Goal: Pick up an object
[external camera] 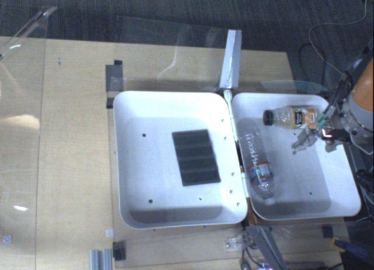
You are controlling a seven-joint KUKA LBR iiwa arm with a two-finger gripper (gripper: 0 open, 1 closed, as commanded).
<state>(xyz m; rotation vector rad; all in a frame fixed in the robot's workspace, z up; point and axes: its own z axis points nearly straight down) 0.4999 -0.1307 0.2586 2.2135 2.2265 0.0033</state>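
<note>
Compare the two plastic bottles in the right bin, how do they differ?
The black-capped bottle lies crosswise near the bin's far wall and bears a yellowish label; the clear bottle lies lengthwise along the left wall with a small blue label. The clear bottle looks longer. Both lie on their sides in the right bin.

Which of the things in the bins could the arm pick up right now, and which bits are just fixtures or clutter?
Pickable:
- small bottle with black cap and orange label, right bin, nearest the tool
- clear plastic bottle, lying along the right bin's left side
- black ribbed pad, left bin

Not part of it:
- the two white bins
- metal bar behind them
- cables at right
</note>
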